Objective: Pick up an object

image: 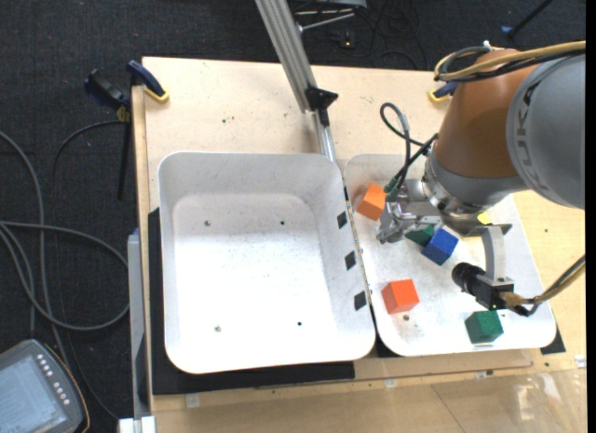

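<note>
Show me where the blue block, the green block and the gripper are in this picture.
blue block [440,246]: camera view, on its top face.
green block [484,327]: camera view, on its top face.
gripper [399,225]: camera view, at its metal fingers, over the right bin.

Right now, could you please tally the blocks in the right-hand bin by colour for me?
Orange: 2, orange block by the bin's left wall and orange block lower down
Blue: 1, blue block
Green: 1, green block
Total: 4 in plain sight; a dark green bit under the gripper is too hidden to count.
</note>
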Motion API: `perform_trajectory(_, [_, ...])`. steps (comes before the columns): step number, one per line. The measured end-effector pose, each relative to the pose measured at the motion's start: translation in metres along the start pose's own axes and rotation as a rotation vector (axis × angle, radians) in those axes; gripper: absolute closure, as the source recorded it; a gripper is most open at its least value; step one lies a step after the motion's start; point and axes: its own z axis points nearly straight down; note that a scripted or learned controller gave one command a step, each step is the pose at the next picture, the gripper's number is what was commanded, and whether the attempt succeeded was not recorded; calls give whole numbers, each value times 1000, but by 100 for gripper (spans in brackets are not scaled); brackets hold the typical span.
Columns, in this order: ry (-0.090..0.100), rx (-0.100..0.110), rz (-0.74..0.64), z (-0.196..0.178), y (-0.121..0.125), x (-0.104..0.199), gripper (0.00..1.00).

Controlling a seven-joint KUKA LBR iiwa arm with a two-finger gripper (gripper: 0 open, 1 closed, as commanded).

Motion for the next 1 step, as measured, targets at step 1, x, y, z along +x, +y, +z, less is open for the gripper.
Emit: perform_trajectory(1, [0, 1, 0, 2, 17, 47, 100])
